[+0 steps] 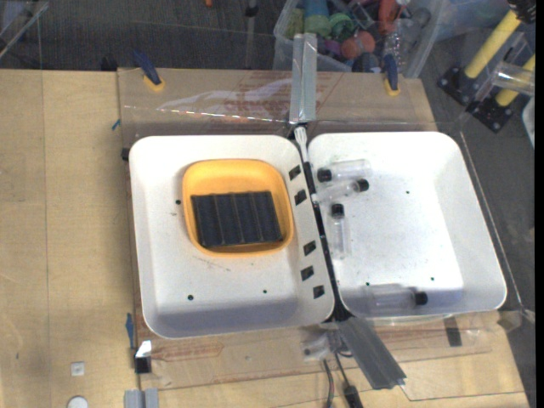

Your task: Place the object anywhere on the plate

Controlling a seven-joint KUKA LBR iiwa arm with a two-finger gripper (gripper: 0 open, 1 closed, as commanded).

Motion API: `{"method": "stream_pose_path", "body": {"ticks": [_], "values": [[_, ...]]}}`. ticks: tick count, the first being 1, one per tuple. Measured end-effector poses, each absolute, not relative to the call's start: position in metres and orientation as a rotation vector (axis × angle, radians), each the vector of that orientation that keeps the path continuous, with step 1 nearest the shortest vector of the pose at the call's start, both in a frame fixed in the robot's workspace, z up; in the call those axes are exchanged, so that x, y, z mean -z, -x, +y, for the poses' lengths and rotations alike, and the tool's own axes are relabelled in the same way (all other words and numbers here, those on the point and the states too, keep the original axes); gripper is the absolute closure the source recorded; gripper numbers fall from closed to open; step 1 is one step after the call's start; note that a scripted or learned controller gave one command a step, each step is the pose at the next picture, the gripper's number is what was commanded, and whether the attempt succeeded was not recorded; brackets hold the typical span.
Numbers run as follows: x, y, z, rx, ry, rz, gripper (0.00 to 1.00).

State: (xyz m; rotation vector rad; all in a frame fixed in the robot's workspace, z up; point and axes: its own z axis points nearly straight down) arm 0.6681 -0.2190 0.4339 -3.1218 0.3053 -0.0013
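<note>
An orange-yellow plate (231,171) with rounded corners lies in the left white bin (161,270). A black ribbed rectangular object (237,218) lies flat on the plate, covering most of its middle and front. It lies slightly skewed and stays within the plate's rim.
The right white bin (433,219) holds three clear plastic pieces with black caps: one near its back left (344,179), one along the left wall (337,226), one at the front (397,296). A divider with black clips (308,228) separates the bins. A tub of coloured toys (357,11) stands behind.
</note>
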Motion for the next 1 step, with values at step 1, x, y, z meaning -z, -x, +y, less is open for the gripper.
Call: {"method": "stream_pose_path", "body": {"ticks": [1], "values": [[-0.434,-0.6683,-0.218,0.0,3.122,0.302,1.0]]}}
